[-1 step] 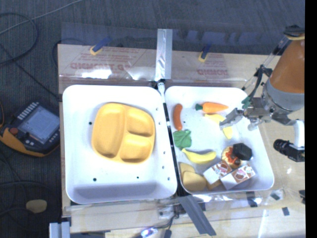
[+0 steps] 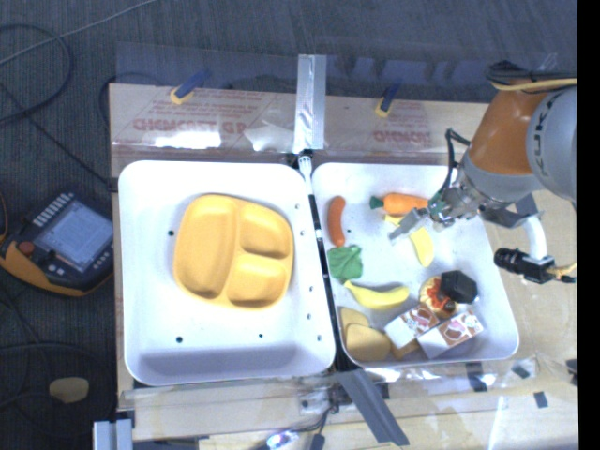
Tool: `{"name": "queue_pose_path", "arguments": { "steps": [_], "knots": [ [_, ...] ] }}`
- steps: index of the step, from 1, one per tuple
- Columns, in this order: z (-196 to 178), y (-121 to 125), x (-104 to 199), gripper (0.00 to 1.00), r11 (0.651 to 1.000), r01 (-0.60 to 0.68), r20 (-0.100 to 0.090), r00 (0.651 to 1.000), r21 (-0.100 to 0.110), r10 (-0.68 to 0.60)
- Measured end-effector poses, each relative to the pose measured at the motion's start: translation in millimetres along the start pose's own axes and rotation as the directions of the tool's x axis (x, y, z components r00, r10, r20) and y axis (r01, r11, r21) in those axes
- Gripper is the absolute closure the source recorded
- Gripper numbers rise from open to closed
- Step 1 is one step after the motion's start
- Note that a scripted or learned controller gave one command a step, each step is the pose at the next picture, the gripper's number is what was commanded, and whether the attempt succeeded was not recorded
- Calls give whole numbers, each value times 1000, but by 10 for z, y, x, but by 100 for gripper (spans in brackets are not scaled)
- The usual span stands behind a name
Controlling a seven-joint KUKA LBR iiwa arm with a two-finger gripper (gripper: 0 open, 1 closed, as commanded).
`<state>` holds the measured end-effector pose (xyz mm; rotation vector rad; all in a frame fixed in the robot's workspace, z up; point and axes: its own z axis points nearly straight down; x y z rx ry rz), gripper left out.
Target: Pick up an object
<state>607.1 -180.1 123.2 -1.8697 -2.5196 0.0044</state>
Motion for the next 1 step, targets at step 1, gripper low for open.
{"name": "queue_pose_path", "arguments": {
  "steps": [1],
  "knots": [
    [347,389,-148,0,1000,-25,6,1000,-11,25]
  ]
}}
